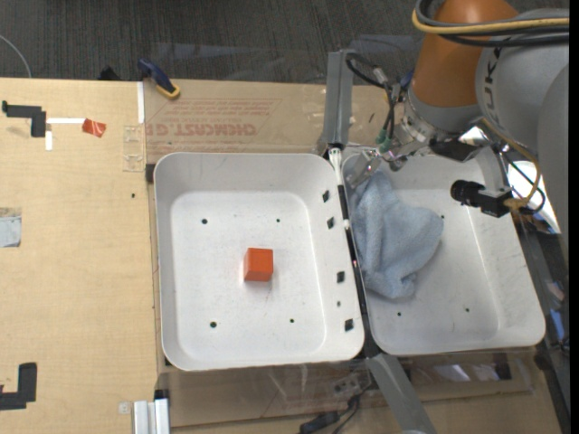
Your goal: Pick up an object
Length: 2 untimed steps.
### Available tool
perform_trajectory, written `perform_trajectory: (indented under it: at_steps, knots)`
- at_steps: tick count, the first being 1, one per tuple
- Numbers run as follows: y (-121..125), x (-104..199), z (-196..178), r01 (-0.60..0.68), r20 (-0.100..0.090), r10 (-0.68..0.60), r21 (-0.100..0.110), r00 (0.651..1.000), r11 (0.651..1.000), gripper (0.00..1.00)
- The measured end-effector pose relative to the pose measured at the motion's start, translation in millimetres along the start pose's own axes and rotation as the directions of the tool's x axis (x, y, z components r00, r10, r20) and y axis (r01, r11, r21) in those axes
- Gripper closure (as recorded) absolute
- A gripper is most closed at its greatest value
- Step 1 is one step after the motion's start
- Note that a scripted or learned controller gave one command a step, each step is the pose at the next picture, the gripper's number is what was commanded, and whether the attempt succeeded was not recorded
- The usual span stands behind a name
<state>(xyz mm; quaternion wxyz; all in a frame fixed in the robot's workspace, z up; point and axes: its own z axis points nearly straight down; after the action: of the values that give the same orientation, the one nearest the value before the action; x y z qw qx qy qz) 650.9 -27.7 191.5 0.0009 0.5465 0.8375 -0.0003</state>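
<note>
The hand [378,163] hangs over the far left corner of the right bin [488,328], pinching the upper edge of the pale blue cloth [393,238] heaped there, while an orange cube [259,264] sits alone in the left bin [181,242].

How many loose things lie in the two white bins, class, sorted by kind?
Orange block: 1, in the left bin.
Grey-blue cloth: 1, in the right bin.
Total: 2
</note>
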Motion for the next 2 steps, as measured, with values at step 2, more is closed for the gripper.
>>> perform_trajectory:
  at_steps: [2]
  knots:
    - [-46.8, 30.1, 0.4, -0.288, 0.0, 0.288, 0.004, 0.958, 0.958, 0.0]
